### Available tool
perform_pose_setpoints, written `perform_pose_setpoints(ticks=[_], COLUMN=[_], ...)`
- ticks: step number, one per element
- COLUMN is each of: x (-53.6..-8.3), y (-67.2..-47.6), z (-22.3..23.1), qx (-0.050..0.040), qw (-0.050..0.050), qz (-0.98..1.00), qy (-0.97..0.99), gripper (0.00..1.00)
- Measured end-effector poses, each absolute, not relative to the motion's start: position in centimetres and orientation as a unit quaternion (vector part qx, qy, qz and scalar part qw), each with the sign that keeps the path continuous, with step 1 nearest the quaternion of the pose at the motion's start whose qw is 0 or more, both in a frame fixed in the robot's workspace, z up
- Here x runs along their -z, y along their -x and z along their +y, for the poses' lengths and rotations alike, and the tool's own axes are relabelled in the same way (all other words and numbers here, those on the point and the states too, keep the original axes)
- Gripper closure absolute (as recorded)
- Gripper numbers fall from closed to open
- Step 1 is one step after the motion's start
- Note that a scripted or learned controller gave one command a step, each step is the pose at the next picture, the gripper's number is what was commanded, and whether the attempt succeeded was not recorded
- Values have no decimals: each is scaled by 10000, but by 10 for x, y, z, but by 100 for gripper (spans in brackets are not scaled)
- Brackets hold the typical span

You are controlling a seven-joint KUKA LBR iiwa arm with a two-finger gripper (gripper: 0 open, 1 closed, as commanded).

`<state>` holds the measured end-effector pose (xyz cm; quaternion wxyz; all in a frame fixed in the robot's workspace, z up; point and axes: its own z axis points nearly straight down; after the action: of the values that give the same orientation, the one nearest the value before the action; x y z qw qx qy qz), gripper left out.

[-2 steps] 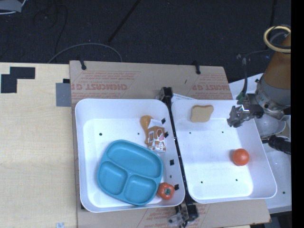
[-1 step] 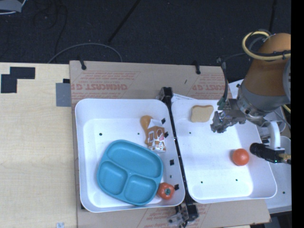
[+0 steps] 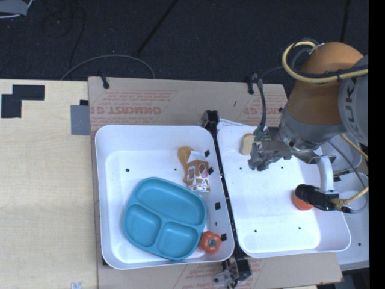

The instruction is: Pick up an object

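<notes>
Gripper (image 3: 260, 159): over the right bin (image 3: 271, 221), near its upper left part, reaching in from 3 o'clock.
Fingers: they read as a dark cluster pointing down; I cannot tell how far apart they stand, and nothing shows between them.
Nearest object: a tan piece (image 3: 246, 143) in the right bin, close to the divider.
Key relation: the tan piece lies just beside the gripper, toward 10 o'clock; whether they touch I cannot tell.
Long axis: the piece looks short and rounded, slightly taller than wide, running roughly 12 to 6.
Other candidate: an orange ball (image 3: 302, 200) at about 4 o'clock from the gripper, partly under a black part of the rig, farther off.
Left bin (image 3: 114, 155): a blue tray (image 3: 162, 218), a tomato (image 3: 210, 241) at its 4 o'clock corner, a printed packet (image 3: 198, 176) with a brown piece (image 3: 184, 155) above.
Judgement: a small shift toward 10 o'clock is what the pick probably needs.
</notes>
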<state>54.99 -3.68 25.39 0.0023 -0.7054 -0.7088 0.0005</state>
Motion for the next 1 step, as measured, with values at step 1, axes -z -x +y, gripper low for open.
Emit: perform_pose_setpoints(ticks=[1], x=[-254], y=[-547], z=[9], qx=[-11], qw=[24], qz=[-7086], qy=[7056], gripper=[100])
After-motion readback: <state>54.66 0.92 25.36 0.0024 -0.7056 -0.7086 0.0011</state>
